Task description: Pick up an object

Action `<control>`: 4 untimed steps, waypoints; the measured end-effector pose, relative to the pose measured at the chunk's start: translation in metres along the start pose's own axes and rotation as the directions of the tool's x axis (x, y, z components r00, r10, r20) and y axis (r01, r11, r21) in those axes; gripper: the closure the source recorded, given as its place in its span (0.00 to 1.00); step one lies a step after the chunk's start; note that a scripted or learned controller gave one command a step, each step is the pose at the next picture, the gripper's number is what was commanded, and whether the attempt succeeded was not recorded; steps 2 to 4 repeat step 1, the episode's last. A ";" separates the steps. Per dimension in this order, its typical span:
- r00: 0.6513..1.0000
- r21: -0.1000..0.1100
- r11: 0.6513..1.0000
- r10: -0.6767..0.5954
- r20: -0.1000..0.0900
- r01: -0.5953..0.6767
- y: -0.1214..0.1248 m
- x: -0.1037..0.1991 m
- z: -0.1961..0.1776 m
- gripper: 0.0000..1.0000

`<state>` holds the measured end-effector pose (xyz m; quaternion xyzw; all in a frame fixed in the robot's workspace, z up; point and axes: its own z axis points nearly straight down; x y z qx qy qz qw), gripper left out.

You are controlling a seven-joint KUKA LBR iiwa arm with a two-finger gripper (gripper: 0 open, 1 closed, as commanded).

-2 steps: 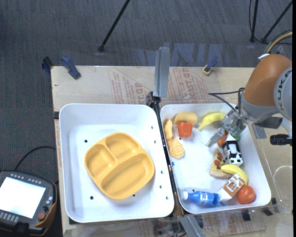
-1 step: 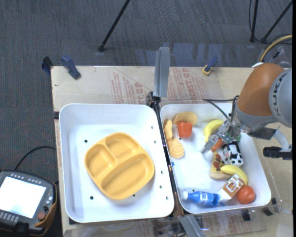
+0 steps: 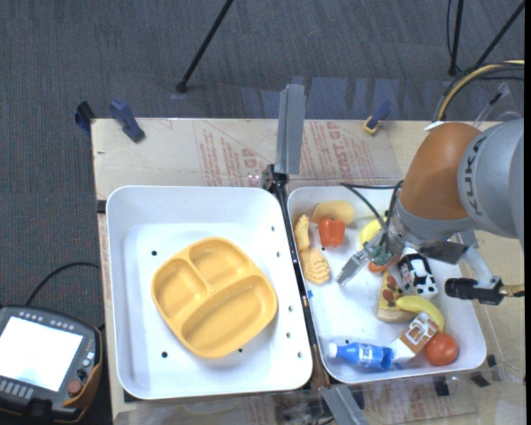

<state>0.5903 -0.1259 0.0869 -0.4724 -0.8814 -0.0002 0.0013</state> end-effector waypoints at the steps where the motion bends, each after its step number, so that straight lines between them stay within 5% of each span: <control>1: 0.985 -0.001 0.985 0.174 0.002 -0.174 0.050 0.005 0.000 0.00; 4: 0.985 -0.001 0.985 0.174 0.002 -0.174 0.050 0.005 0.000 0.00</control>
